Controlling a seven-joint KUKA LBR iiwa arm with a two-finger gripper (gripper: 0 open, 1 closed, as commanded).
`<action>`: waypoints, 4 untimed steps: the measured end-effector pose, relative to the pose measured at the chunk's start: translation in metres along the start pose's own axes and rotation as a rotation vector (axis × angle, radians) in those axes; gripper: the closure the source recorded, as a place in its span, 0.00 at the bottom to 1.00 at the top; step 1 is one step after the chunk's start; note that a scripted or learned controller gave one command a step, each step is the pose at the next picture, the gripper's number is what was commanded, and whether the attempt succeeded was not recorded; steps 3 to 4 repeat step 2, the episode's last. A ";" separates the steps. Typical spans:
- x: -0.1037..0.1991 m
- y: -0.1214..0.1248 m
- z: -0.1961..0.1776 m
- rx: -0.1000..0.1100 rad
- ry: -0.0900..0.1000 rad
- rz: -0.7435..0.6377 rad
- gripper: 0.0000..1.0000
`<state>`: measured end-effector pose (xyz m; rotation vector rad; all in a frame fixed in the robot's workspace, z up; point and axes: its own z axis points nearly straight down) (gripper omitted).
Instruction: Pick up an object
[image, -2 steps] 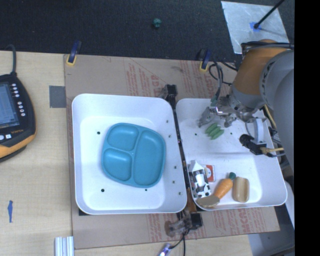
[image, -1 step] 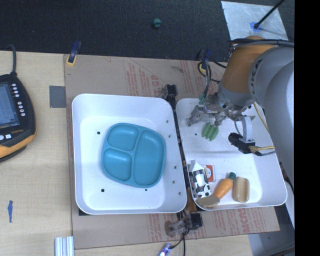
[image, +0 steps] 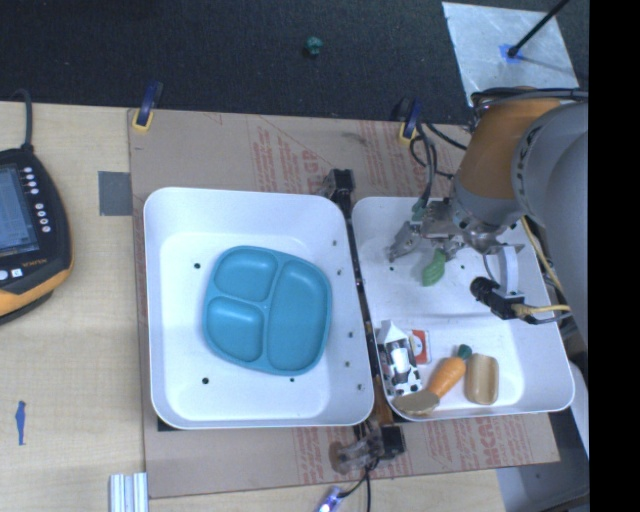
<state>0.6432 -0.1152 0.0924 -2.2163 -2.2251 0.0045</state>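
The blue divided plate fills the middle of the left bin, leaving me only a bare ring along its walls. In the right bin a green piece lies just beside my claw at the far end, perhaps touching it. The middle strip is open, and the near end is crowded by a printed packet, a carrot and a tan block.

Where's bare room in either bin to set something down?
Left bin: bare strips all round the blue plate, widest at the view's left and bottom. Right bin: open band between the green piece and the carrot. Crowded: its bottom edge, with carrot, tan block and small box, and its top by the gripper.
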 end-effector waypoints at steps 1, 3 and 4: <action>-0.016 0.013 0.001 0.000 0.001 0.001 0.00; 0.057 0.007 -0.101 -0.003 0.002 -0.001 0.00; 0.057 0.007 -0.101 -0.003 0.002 -0.001 0.00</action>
